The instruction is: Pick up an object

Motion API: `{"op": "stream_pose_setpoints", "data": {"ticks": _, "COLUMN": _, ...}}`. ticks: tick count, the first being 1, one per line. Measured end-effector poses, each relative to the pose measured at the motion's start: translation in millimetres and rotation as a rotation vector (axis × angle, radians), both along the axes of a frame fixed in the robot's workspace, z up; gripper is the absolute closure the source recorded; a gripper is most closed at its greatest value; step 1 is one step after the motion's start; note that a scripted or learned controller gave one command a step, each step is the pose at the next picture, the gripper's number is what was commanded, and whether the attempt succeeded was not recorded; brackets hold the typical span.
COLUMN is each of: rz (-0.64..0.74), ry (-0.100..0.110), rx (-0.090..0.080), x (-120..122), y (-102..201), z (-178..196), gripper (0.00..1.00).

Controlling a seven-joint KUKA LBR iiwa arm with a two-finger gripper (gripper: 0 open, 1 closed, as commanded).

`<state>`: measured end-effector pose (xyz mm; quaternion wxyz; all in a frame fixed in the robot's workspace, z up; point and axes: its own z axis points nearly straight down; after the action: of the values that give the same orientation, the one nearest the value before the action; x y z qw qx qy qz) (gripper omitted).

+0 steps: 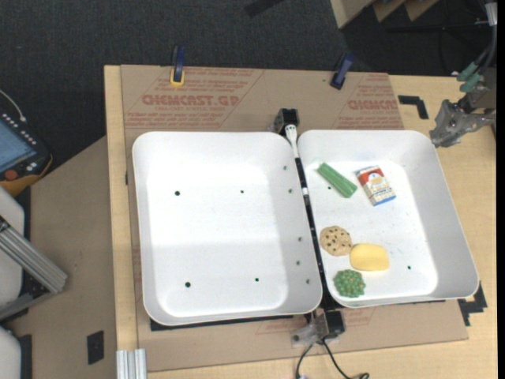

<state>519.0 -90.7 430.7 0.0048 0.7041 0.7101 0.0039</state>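
Carton (375, 185) well apart from pincer (450, 129).

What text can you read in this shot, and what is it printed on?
"CHEMCAST GP": red print on the brown board behind the left bin.
Same red print on the board behind the right bin: too slanted and faint to read.
Small carton: red, white and blue label, too small to read.

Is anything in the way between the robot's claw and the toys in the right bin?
Nothing visible is. The gripper sits past the right bin's upper right corner. Bare white floor lies between it and the small box, the nearest thing. The green stick, cookie, yellow lump and green clump lie farther off.
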Motion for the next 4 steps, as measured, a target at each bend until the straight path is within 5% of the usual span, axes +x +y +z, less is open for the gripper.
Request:
{"op": "stream_pose_setpoints", "data": {"ticks": 1, "rz": -0.011, "ry": 0.028, "rx": 0.005, "x": -37.9, "y": -21.6, "z": -285.9, "gripper": 1.0}}
{"op": "stream_pose_setpoints", "data": {"ticks": 2, "rz": 0.0, "ry": -0.002, "rx": 0.001, "x": 45.2, "y": 29.7, "z": -200.9, "gripper": 1.0}}
{"op": "stream_pose_setpoints", "data": {"ticks": 3, "rz": 0.0, "ry": -0.002, "rx": 0.003, "x": 45.5, "y": 86.3, "z": -97.1, "gripper": 1.0}}
{"op": "stream_pose_setpoints", "data": {"ticks": 4, "rz": -0.001, "ry": 0.005, "rx": 0.004, "x": 18.0, "y": 153.7, "z": -33.5, "gripper": 1.0}}
